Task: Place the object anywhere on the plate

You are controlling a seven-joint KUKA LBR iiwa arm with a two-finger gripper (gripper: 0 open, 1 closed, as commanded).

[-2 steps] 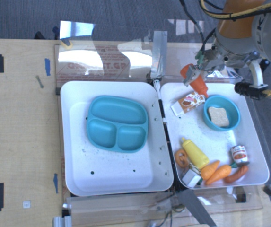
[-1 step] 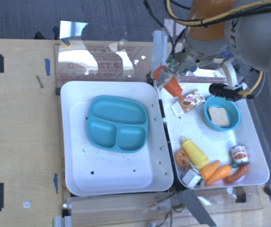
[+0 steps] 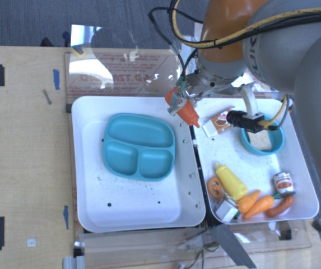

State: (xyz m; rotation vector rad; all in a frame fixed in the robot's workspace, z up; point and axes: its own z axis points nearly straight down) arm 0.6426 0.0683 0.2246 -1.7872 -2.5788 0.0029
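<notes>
A blue plate with three compartments lies in the left white bin. My gripper hangs over the divide between the two bins, just past the plate's upper right corner. Its fingers are shut on a small orange object, which sticks out down and to the right, above the bins' shared rim. The object is beside the plate, not over it.
The right bin holds a blue bowl with a slice of bread, a small packet, a yellow bottle, a carrot, a sausage, a little can and a pretzel. A clear sheet lies behind the bins.
</notes>
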